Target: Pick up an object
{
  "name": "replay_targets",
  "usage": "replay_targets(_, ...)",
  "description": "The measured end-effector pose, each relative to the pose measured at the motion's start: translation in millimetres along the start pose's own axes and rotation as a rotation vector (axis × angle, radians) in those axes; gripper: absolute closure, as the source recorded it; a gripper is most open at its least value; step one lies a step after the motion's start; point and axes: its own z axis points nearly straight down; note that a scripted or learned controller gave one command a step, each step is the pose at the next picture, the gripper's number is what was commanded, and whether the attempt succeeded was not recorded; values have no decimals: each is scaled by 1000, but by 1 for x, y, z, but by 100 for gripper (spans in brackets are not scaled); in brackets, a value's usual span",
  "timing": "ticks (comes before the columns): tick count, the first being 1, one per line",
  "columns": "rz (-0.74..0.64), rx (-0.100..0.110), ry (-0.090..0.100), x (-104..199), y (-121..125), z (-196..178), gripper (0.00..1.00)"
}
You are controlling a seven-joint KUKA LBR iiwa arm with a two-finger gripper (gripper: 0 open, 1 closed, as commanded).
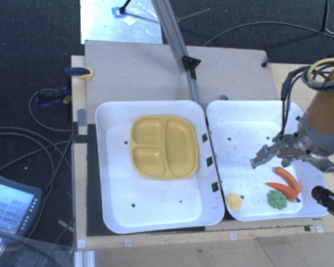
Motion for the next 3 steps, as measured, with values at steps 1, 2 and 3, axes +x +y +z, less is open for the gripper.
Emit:
replay_targets(1, 3, -1, 0, 0, 0, 0, 0)
replay_targets(2, 3, 5, 0, 3, -2, 42, 0)
replay_targets(3, 3, 5, 0, 4, 7, 90, 0)
